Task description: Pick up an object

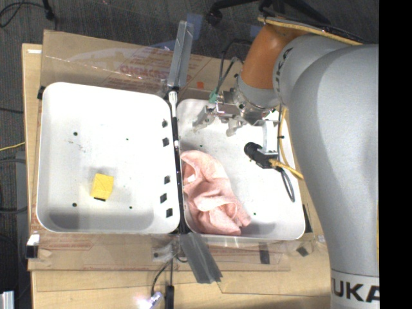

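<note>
Hovering over the right bin (293,227), the gripper (219,122) has its fingers spread with nothing between them, so the pick is not yet made; the pink cloth (209,195) lies just below it, the yellow block (102,186) well off left.

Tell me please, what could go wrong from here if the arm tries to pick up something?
1. The gripper hangs open over bare floor of the right bin, apart from the pink cloth; closing here would probably catch nothing.
2. The cloth lies crumpled against the bin's left wall, so the fingers may strike it.
3. The yellow block sits in the left bin, the farthest reach.
</note>
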`<action>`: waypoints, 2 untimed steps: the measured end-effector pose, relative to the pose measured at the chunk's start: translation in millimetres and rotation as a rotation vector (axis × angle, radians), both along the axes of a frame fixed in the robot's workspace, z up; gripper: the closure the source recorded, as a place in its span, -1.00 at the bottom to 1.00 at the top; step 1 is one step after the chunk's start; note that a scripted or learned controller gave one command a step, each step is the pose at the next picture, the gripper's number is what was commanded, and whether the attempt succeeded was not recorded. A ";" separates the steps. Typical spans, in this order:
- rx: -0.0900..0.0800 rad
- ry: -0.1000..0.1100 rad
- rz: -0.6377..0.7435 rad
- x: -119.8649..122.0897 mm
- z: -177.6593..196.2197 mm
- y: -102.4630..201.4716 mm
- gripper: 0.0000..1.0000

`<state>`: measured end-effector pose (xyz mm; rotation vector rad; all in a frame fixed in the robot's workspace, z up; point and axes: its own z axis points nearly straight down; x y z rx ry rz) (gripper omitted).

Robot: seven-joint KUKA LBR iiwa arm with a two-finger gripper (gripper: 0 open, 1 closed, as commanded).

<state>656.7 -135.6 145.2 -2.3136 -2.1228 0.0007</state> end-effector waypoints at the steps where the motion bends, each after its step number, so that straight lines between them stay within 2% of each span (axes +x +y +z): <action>1: 0.000 0.001 -0.027 0.0 24.1 -53.8 -1.00; 2: 0.000 0.003 -0.019 -0.5 -5.3 -35.1 -1.00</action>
